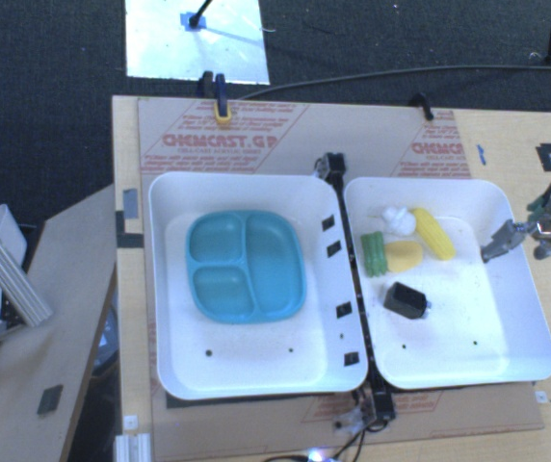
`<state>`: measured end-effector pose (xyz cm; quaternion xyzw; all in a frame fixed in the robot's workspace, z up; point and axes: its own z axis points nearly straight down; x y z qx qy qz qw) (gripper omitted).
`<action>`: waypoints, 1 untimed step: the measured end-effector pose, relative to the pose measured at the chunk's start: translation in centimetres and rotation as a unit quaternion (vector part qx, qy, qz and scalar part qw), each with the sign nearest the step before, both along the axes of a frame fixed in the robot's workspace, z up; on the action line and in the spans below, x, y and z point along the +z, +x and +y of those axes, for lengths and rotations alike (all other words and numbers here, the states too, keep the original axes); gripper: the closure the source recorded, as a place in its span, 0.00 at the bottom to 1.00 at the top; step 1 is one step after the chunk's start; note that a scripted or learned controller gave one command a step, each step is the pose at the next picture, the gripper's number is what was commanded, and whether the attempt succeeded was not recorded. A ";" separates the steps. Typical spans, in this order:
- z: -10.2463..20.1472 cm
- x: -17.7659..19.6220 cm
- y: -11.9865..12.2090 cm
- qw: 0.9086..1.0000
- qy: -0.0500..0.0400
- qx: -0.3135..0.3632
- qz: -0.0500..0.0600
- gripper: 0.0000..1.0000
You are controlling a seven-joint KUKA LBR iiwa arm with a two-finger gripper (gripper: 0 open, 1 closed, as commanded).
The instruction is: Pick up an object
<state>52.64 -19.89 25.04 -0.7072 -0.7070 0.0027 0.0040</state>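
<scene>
I've got the arm coming in from the right, low over the right bin's [531, 301] right rim, with only the wrist end in frame. The gripper [497, 243] points left and a little down, its grey tip just inside that rim, over bare white floor. I cannot tell from here whether it is released or clenched, and I see nothing in it.

The objects sit bunched in the right bin's upper left corner: a white piece [399, 220] at the top, a corn cob [433, 233] lying slantwise beside it, a yellow block [404, 255] below, and a green ribbed piece [374, 253] against the left wall. A black block [406, 300] lies just below that cluster, well apart from the gripper.

In the left bin [174, 354] a blue divided plate [247, 265] rests near the middle.
</scene>
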 end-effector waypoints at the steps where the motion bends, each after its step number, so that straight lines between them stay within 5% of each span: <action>1: 0.1 0.6 0.2 1.000 -0.001 0.002 -0.005 0.00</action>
